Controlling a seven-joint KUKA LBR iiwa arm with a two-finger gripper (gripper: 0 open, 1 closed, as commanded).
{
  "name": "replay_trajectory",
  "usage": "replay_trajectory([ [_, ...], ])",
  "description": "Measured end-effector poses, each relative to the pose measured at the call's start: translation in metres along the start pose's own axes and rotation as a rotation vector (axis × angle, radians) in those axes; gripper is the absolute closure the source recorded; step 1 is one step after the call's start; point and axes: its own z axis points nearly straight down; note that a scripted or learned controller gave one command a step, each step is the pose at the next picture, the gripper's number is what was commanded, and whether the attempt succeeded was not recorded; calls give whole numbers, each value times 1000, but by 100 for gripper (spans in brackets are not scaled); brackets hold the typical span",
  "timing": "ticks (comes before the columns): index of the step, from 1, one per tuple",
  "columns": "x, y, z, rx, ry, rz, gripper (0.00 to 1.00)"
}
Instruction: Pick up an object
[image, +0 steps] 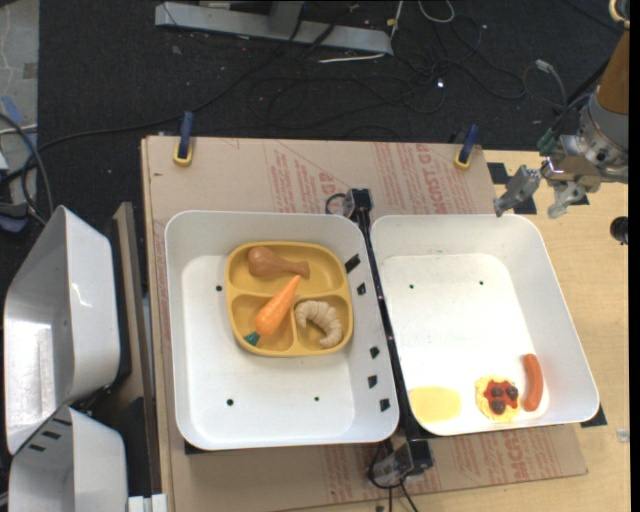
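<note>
We hang our gripper (536, 192) above the right bin's (455, 310) far corner, jaws spread and empty, because our pickings, a sausage (533, 382) and tart (498, 397), lie at its near edge.

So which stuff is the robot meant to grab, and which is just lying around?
For the job:
pincer, open, above the right bin
sausage
tart
yellow disc
drumstick
carrot
shrimp

Just lying about:
yellow plate
left bin
clamps
cables
</note>
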Motion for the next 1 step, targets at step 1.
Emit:
replay_trajectory([
  [1, 1, 2, -8, -12, -3, -3, 0],
])
